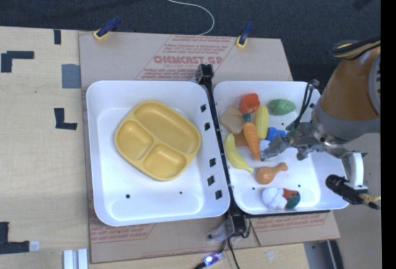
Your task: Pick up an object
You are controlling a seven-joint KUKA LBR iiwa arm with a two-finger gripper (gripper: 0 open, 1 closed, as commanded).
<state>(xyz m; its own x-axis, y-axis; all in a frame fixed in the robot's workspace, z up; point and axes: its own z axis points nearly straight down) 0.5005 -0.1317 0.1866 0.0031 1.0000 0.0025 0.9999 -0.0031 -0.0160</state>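
Note:
The right bin (309, 184) holds several toy foods. An orange carrot (250, 139) lies in the middle, with a yellow banana (235, 153) to its left and a yellow corn cob (262, 120) to its right. A tan drumstick (271, 172) lies below them. My gripper (271, 149) reaches in from the right, low over the bin, its tip just right of the carrot and above the drumstick. A small blue piece (274, 134) sits right beside it. Nothing visibly hangs from the gripper.
A red-orange piece (249, 102), a green piece (281, 106) and a tan piece (232, 119) lie at the bin's back. A white, red and green piece (279, 198) sits near the front edge. The left bin (105, 200) holds a yellow divided plate (158, 139).

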